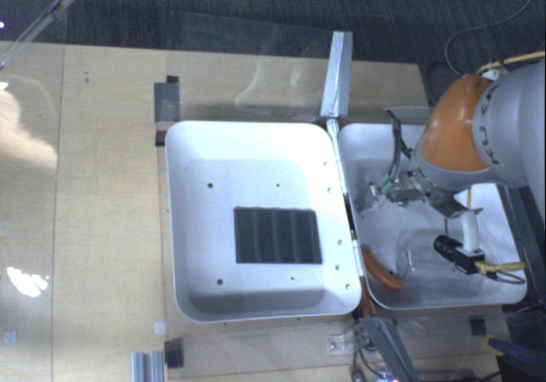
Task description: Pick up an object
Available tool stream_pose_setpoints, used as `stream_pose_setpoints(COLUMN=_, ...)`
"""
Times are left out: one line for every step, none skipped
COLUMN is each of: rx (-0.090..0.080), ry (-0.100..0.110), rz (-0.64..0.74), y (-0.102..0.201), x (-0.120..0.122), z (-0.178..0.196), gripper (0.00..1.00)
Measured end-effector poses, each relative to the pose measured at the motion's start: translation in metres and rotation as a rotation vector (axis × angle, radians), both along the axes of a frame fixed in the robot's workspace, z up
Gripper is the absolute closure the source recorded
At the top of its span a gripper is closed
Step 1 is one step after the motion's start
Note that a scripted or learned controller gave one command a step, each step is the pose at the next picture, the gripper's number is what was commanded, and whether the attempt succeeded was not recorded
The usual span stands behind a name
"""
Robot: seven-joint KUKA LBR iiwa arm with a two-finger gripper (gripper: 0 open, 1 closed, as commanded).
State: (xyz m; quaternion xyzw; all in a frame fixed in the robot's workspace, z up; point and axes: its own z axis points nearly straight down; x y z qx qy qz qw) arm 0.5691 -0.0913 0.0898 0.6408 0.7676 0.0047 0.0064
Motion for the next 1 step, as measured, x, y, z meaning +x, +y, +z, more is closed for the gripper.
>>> stream_pose_setpoints(rx=-0.002, ry=0.008, rz=0.092, y=-0.0308, x=-0.064, z=0.0019, gripper=0.0)
